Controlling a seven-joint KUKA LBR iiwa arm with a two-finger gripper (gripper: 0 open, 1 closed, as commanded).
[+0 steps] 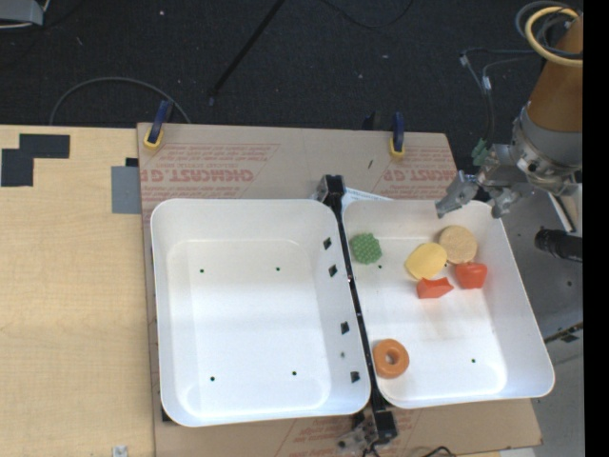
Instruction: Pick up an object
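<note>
**Mia:** What do you see, going from the left?

**Sam:** First the left bin (190,255). Its floor is bare and white. It sits far to the left of the gripper (479,190).

**Mia:** And next?

**Sam:** The right bin (519,350) has the toys. A green ball (365,248) lies by the wall between the bins, left of the gripper and lower down. An orange ring (390,358) lies much lower, near the front.

**Mia:** What is close to the gripper?

**Sam:** A yellow disc (425,260) and a tan disc (458,244) sit just under it. The two look like they touch. Two red blocks (470,274) lie right below the discs.

**Mia:** Is the gripper holding a toy?

**Sam:** No. It hangs above the back edge of the right bin, and I see nothing between its fingers. They look spread a bit wide, but it is hard to be sure.

**Mia:** So what step is this?

**Sam:** I think it is getting ready to reach. No toy is picked yet.

**Mia:** What must it do next?

**Sam:** Go down over one toy. The tan disc is nearest. The toys are crowded there, so it must aim well.
</note>
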